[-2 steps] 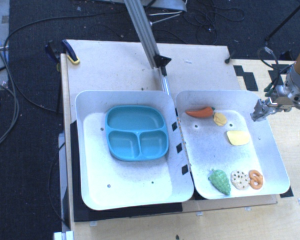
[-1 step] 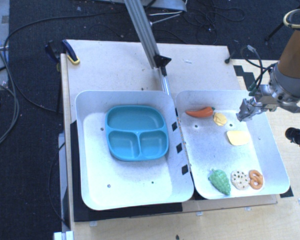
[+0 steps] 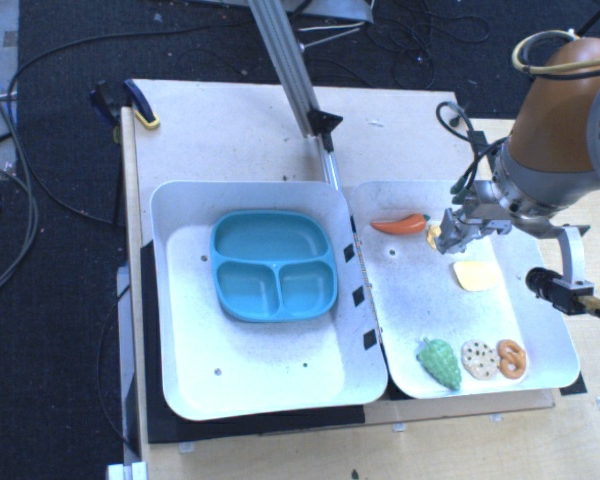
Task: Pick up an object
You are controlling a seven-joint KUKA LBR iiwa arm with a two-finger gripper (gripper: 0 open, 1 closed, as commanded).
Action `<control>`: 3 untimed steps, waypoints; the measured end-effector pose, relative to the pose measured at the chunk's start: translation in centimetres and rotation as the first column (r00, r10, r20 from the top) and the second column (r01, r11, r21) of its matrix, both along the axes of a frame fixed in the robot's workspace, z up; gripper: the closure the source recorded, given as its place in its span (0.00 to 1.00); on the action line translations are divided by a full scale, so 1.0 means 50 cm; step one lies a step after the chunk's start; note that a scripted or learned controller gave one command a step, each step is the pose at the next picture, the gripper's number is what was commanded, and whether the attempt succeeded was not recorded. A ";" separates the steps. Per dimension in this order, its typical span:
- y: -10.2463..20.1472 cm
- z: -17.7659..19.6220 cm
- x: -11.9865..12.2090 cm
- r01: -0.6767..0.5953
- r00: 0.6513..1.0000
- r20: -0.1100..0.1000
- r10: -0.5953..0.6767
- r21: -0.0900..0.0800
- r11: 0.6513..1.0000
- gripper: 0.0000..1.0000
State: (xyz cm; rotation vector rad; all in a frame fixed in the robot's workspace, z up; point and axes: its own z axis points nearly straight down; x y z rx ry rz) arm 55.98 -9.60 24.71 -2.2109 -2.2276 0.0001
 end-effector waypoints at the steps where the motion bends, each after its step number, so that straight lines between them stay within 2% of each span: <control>1: 0.118 -0.024 -0.008 0.000 1.000 0.001 0.000 0.000 1.000 1.00; 3: 0.332 0.002 -0.012 -0.001 1.000 0.003 0.001 0.000 1.000 1.00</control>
